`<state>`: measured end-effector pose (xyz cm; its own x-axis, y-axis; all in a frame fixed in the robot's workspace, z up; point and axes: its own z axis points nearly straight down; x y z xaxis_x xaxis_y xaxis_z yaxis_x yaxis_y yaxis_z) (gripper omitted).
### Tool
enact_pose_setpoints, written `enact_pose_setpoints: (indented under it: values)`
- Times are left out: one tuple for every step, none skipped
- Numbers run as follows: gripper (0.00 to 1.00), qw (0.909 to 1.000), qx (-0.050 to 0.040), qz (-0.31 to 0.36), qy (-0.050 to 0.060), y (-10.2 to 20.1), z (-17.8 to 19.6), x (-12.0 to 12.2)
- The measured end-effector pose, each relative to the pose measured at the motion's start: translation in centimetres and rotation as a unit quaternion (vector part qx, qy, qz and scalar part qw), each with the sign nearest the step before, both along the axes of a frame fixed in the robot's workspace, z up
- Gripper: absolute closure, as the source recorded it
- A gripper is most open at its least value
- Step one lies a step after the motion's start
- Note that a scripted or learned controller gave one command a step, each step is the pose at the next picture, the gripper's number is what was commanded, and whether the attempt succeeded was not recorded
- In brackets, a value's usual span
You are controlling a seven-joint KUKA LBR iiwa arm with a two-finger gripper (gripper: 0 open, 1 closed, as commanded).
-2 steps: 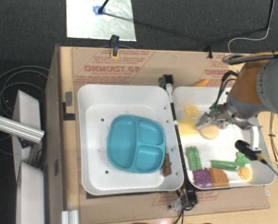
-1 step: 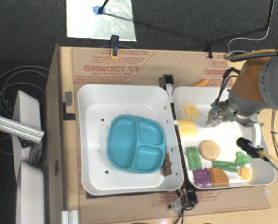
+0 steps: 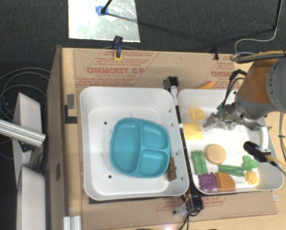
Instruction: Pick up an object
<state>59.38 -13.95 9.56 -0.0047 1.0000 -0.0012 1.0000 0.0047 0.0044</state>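
My gripper [image 3: 219, 120] hangs low over the back half of the right bin [image 3: 232, 139], with the grey arm and its orange band reaching in from the right. Just left of it lie a pale yellow piece [image 3: 196, 113] and a yellow block [image 3: 192, 131]. In front of it sits a round tan piece [image 3: 215, 153]. Nothing shows as held. Along the bin's front lie a ribbed green piece [image 3: 198, 162], a long green piece [image 3: 236, 168], a purple bunch [image 3: 208, 181], an orange waffle-like piece [image 3: 225, 181] and a small yellow piece [image 3: 251, 177].
The left bin [image 3: 92, 99] holds a blue divided plate [image 3: 139, 147] and a small brown piece [image 3: 172, 169] against its right wall. An orange scrap [image 3: 208, 85] lies on the cardboard behind the right bin. Cables run at the right.
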Motion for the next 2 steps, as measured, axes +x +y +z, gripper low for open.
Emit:
enact_pose_setpoints:
  values:
    - [0.0, 1.0, 0.0022, -0.001, 0.005, 5.5, -1.2, -6.8]
    - [0.0, 1.0, 0.0005, -0.002, 0.002, 4.0, -1.1, -8.1]
